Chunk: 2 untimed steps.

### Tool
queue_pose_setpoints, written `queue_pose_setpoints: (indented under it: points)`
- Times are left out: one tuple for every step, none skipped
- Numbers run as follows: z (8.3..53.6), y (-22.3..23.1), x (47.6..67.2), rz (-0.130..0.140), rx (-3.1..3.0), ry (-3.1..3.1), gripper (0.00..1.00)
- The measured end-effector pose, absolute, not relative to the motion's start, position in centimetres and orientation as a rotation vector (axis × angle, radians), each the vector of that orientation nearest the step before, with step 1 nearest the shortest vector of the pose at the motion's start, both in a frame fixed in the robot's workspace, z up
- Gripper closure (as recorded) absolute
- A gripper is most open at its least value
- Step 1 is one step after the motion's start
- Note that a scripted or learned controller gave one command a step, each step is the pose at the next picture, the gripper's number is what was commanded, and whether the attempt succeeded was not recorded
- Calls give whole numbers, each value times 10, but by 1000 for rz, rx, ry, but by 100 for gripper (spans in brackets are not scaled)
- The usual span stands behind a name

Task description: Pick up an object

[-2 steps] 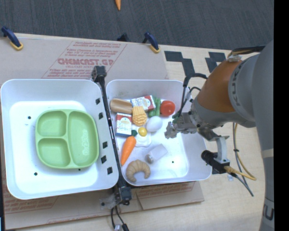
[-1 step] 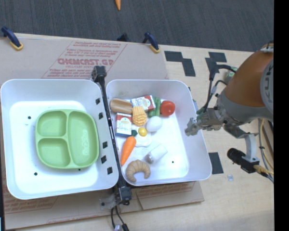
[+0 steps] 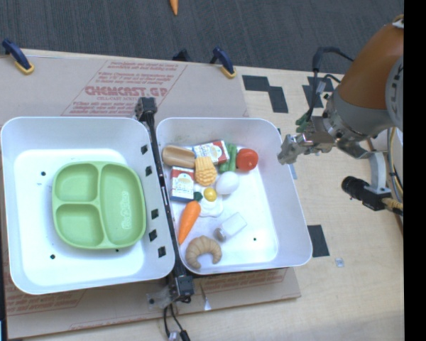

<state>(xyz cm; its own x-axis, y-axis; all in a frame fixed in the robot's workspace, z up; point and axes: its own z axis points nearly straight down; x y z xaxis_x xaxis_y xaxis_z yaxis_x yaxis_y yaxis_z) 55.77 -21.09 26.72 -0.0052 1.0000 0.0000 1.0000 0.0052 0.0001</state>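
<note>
Even, bright overhead light; soft shadows, slightly soft focus, no glare.

Green tray (image 3: 99, 205) in left bin (image 3: 11, 190), toy food — carrot (image 3: 188, 221), croissant (image 3: 204, 251) — in right bin (image 3: 287, 219)

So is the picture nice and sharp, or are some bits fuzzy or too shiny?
Camera view: the toy food is fairly sharp, like the carrot and croissant; the pincer looks a bit soft; the white bins are bright, without harsh glare; shadows are faint under the green plate.
</note>
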Motion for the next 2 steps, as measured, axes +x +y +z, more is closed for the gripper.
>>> queue_pose_setpoints:
  points:
    - [222, -210, 643, -1, 2215, 2229, 100]
    - [223, -211, 644, -1, 2214, 2228, 0]
